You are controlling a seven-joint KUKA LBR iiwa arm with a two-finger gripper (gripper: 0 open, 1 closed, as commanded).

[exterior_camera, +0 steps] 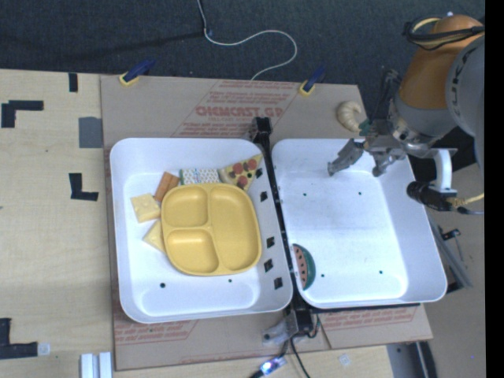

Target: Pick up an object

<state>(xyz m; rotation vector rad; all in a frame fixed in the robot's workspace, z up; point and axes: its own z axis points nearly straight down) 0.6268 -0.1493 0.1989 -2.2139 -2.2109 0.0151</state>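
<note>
Round yellow three-compartment plate (211,229) in left bin (126,211); pincer (362,162) spread wide, holding nothing, above right bin (394,286).

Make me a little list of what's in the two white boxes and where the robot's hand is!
left bin: yellow divided plate, with toy food pieces beside and behind it
right bin: watermelon slice at its near left edge
gripper: over the far part of the right bin, fingers spread, nothing between them
outside the bins: small tan object on the cardboard behind the right bin
</note>
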